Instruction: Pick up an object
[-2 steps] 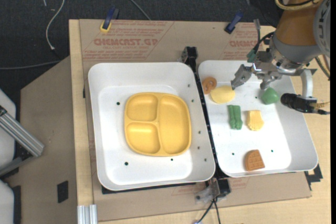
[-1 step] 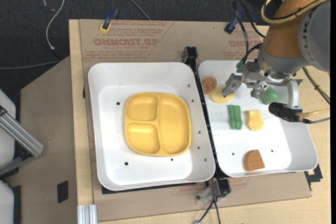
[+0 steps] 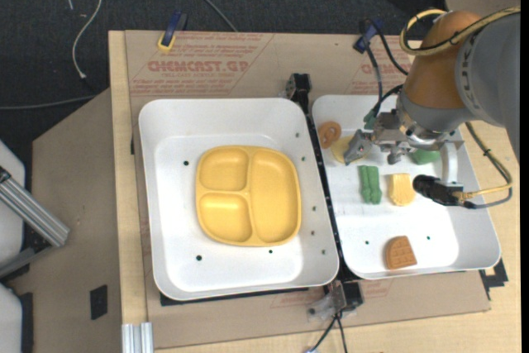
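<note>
Camera view, green piece (image 3: 369,183) just below jaws (image 3: 382,146), apart.

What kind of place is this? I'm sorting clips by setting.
Most likely a robotics lab bench for pick-up trials: a grey arm reaches over two white bins, toy food such as a green piece lies in one, and loose cables trail across dark carpet.
</note>
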You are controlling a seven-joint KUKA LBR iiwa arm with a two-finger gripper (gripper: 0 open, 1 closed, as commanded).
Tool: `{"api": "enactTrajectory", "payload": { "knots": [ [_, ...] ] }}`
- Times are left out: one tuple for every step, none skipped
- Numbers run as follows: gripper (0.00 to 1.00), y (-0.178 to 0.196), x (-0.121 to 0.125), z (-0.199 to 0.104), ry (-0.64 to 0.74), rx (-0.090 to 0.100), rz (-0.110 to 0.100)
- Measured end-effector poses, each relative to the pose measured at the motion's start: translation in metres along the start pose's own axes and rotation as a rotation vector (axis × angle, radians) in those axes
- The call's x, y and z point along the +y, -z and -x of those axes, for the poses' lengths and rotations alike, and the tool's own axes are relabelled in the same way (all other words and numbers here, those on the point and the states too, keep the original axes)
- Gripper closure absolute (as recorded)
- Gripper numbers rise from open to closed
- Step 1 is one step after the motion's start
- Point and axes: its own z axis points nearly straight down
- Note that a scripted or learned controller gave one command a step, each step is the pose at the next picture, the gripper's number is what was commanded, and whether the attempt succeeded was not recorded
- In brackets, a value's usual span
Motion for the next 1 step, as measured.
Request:
{"api": "enactTrajectory", "payload": {
  "knots": [
    [1.00,0.0136,0.0014,-0.0003,0.000,0.000,0.005]
  ]
}}
